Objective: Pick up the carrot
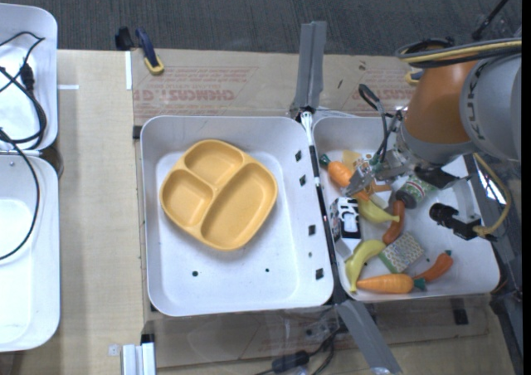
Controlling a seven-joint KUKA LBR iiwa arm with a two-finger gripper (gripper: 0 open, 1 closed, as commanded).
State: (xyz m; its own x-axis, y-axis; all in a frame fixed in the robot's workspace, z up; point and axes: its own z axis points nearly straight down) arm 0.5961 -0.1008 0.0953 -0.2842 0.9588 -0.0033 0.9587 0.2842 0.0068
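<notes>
From the overhead camera I have both bins in sight. The left bin [166, 282] holds a yellow divided plate [218, 192] and nothing that concerns me. The right bin [473, 278] is where the work is, crowded with toy food.

The carrot [387, 284] I take as the target lies along the near edge of the right bin, orange body pointing left, green stub to the right, resting flat on the floor. A yellow banana [363, 256] sits just beside its left end, and a speckled grey-green sponge [401, 252] lies just behind it. A second, smaller carrot-like piece [436, 266] lies tilted to the right, and another orange piece [339, 172] sits near the far left corner of that bin, so there is more than one candidate.

The gripper [365, 181] is down over the far left part of the right bin, near that orange piece and a second banana [373, 212], with the arm [465, 108] filling the upper right. I cannot tell whether it is released or clenched; the tip is too small and cluttered to read. I see nothing lifted.

My judgement: the pick is not yet done. Every carrot lies on the bin floor, so grasping and lifting are left.
</notes>
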